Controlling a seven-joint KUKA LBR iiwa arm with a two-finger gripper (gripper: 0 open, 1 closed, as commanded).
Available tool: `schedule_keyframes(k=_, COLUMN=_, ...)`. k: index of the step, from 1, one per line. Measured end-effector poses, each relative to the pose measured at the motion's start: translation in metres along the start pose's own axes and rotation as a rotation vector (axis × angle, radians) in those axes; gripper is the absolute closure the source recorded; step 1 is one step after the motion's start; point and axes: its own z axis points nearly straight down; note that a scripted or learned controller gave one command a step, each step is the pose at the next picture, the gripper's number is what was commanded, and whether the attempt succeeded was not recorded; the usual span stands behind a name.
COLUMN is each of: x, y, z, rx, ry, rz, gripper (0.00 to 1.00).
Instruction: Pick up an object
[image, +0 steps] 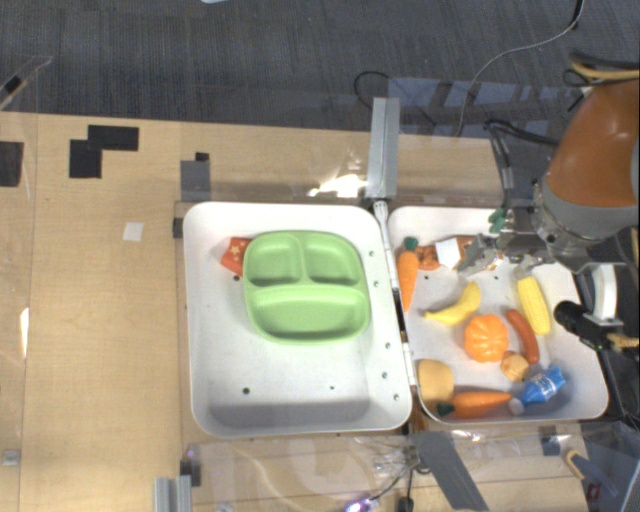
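The right bin (600, 405) holds several toy foods: an upright carrot (407, 277), a banana (455, 305), an orange (486, 338), a yellow corn cob (533, 304), a red sausage (524, 334), a blue bottle (541, 387), a tan potato (435, 379) and a second carrot (478, 403). A small orange-and-white box (443, 254) lies at the back. My gripper (500, 258) hangs over the back of this bin, between the box and the corn. Its fingers stand apart, open, with nothing between them.
The left bin (220, 390) bears a green divided plate (304, 285) with a red item (233, 256) poking out at its left edge. A metal divider post (380, 150) rises behind the bins. The grey arm with its orange band (600, 130) covers the right bin's far corner.
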Motion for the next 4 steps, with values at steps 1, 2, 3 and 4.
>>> schedule_keyframes(k=1, x=0.0, y=-0.006, z=-0.057, rx=-0.002, ry=-0.001, rz=0.204, gripper=0.0)
schedule_keyframes(k=2, x=-0.013, y=0.018, z=0.099, rx=0.002, ry=0.0, rz=0.291, gripper=0.0)
schedule_keyframes(k=3, x=-0.038, y=-0.002, z=0.152, rx=-0.009, ry=0.0, rz=-0.103, gripper=0.0)
schedule_keyframes(k=4, x=-0.036, y=0.0, z=0.14, rx=-0.016, ry=0.001, rz=-0.103, gripper=1.0)
